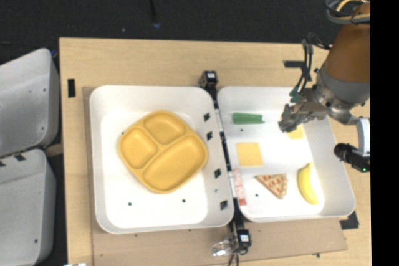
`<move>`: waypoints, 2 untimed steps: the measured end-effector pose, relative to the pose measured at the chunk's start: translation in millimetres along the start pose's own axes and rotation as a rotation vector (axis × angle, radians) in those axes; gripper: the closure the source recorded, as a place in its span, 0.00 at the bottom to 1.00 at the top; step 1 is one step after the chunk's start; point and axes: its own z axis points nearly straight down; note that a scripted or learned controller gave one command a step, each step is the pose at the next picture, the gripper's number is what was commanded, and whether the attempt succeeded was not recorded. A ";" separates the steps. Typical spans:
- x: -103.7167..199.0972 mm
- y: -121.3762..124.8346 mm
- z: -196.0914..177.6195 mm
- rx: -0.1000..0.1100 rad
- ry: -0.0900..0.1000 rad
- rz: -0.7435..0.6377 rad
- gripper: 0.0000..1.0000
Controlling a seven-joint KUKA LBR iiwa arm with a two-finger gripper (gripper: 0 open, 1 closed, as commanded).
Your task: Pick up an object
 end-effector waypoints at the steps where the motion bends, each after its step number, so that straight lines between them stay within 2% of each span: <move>1: 55.4 19.3 -7.1 -0.003 0.000 -0.002 1.00; 2: 106.2 25.7 -7.6 -0.003 -0.001 -0.001 1.00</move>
